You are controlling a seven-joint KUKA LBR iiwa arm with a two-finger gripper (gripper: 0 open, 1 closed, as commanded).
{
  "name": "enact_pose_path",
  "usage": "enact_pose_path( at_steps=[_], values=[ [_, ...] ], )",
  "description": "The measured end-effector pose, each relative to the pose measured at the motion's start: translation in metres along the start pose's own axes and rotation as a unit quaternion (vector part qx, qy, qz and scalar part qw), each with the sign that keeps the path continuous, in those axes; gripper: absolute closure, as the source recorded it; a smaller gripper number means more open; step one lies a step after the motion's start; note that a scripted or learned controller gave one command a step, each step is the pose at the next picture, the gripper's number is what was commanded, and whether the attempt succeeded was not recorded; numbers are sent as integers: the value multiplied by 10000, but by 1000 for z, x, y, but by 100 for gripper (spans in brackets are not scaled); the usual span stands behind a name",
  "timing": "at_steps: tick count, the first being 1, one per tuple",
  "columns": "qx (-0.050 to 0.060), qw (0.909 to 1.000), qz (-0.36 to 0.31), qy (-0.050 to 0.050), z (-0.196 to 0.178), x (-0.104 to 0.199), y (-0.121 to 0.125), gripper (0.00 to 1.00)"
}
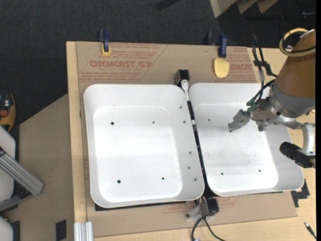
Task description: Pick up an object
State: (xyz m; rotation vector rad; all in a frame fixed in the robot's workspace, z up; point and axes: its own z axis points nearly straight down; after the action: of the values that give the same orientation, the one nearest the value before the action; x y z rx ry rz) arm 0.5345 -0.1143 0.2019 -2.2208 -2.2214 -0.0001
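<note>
Camera view has the gripper (249, 120) hanging over the right bin (241, 177), out toward 3 o'clock of the bench (125, 59), with the arm's orange band (299, 64) sitting above it at the frame's right edge. One grey finger (237, 122) sticks out toward 9 o'clock, but honestly can't tell if the fingers are apart or together, and nothing visible sits between them. Left bin (100, 149) is at 9 o'clock of the right one, touching along the middle. Only loose object I can spot is a small yellow thing (221, 67) on the bench at 12 o'clock of the right bin, just under a blue clamp (222, 44)
</note>
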Motion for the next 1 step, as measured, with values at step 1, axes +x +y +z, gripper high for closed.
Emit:
enact_pose_path(
  at_steps=[1],
  values=[
    [-15,10000,-3,-4,-11,0,1,100]
  ],
)
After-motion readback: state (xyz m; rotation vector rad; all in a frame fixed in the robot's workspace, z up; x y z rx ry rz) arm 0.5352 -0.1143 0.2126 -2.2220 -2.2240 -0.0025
